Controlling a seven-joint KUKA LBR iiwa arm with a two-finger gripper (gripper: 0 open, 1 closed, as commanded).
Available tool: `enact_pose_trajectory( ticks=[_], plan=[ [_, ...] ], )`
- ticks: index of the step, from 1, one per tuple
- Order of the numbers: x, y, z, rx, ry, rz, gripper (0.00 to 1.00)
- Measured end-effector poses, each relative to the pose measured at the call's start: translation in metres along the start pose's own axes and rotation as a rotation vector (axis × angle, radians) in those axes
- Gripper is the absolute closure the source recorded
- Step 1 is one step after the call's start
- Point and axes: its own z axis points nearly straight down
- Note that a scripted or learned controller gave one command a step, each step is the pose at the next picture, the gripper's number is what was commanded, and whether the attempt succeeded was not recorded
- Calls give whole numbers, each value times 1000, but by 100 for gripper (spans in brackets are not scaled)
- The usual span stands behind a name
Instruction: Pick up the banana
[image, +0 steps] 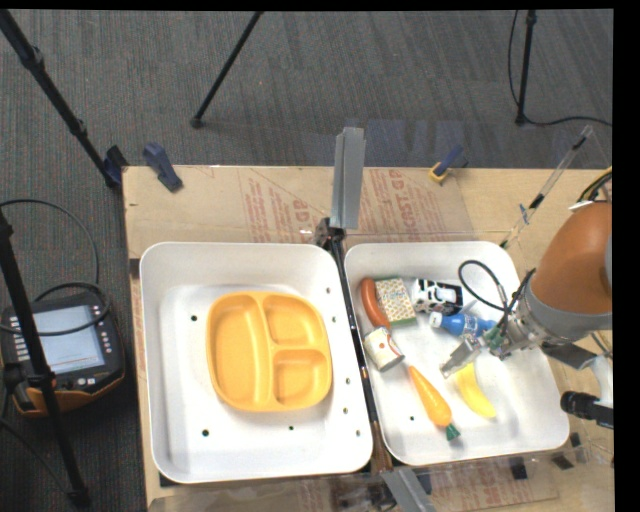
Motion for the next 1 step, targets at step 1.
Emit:
enact_pose_trajectory(
  ticks=[1],
  plan=[
    [1,-24,15,1,7,275,0]
  ],
)
